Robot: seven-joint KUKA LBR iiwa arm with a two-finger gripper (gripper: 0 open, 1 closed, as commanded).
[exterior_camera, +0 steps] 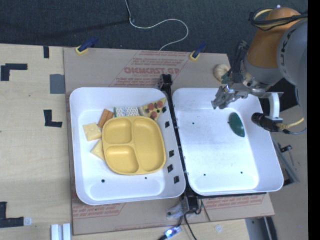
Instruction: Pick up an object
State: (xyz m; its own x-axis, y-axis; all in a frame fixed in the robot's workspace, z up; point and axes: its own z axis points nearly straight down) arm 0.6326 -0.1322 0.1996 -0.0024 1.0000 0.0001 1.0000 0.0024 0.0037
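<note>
A small dark green oval object [236, 124] lies in the right bin [220, 159], toward its upper right part. My gripper [220, 101] hangs over the same bin's upper edge, just up and left of the green object and apart from it. In the left bin [82, 109] a yellow divided plate [134, 145] sits at the middle. Small flat pieces ring its upper left side: an orange one [105, 117], a pale yellow one [92, 132] and a patterned pizza-like slice [154, 107].
The arm with its orange band [270, 39] comes in from the upper right. A cardboard sheet [145, 69] lies under both bins. A white cable [150, 19] loops across the dark floor at the top. A pale round knob [220, 72] sits near the right bin's top edge.
</note>
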